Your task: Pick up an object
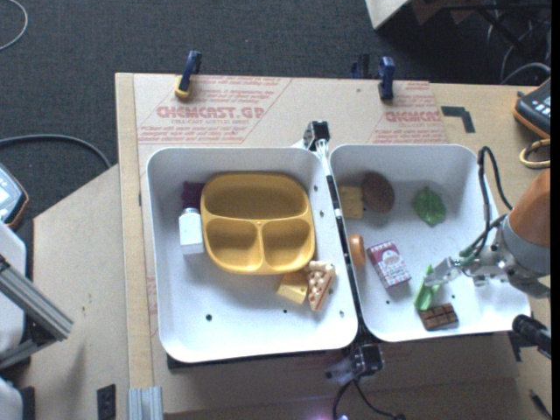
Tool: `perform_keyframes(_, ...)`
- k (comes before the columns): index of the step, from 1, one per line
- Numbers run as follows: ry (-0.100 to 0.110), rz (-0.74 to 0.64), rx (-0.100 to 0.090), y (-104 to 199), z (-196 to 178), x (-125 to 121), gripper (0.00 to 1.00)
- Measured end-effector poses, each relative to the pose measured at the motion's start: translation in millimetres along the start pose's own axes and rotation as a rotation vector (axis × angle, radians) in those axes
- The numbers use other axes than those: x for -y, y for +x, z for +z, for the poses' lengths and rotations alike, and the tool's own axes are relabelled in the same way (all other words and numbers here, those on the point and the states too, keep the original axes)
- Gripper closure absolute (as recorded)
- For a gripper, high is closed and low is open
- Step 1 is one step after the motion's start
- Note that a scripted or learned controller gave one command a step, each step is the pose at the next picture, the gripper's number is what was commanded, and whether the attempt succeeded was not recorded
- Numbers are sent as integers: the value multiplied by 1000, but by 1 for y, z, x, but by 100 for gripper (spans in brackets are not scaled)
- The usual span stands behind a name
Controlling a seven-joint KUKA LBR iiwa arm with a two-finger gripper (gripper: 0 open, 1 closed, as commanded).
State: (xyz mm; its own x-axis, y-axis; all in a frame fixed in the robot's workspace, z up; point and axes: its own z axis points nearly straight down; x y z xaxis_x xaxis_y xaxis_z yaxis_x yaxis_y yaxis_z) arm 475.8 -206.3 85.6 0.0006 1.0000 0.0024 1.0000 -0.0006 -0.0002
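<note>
The tool sits low in the right bin, reaching in from the right, though I cannot tell how it is set; the green piece lies just below-left of its tip, its long axis steeply slanted, above the chocolate bar.

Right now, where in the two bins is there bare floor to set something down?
Left bin: bare floor along the front, below the yellow tray and left of the pizza slice. Right bin: bare middle between the green leaf and the red box. Crowded near the gripper, by the chocolate bar.
</note>
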Motion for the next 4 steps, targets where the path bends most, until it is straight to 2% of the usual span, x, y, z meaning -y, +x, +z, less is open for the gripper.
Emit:
perform_keyframes(1,-6,0,2,0,-12,-1,100)
perform_keyframes(3,-9,-2,7,-4,-139,-1,100)
perform_keyframes(4,-4,-1,5,-5,-139,-1,100)
